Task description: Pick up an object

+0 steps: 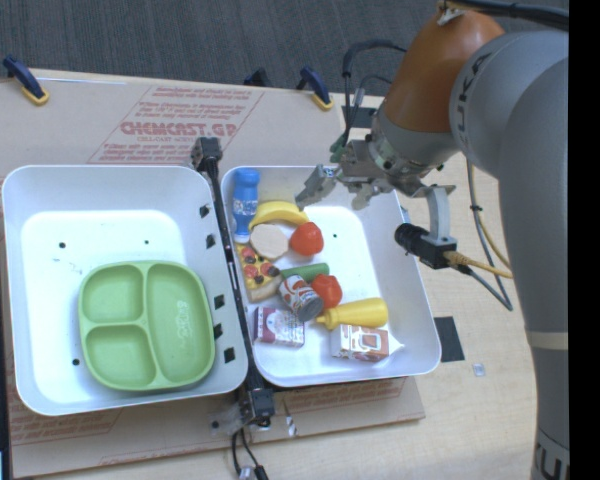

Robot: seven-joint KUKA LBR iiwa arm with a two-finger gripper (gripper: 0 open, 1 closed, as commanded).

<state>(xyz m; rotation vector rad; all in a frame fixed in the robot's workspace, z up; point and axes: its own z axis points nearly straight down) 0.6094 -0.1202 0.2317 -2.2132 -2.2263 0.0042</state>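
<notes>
Now your gripper (338,190) hangs spread, nothing between its fingers, above the right bin's (416,298) far end | just beside it: banana (277,213), tomato (306,238), blue bottle (245,199) | nearer you: can (300,296), mustard bottle (358,314), small boxes (361,343) | left bin (30,218): green tray (145,325)

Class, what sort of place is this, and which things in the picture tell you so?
Probably a robotics lab: a robot arm reaches over two white bins, toy food such as a banana fills one, and blue clamps hold the board.
</notes>
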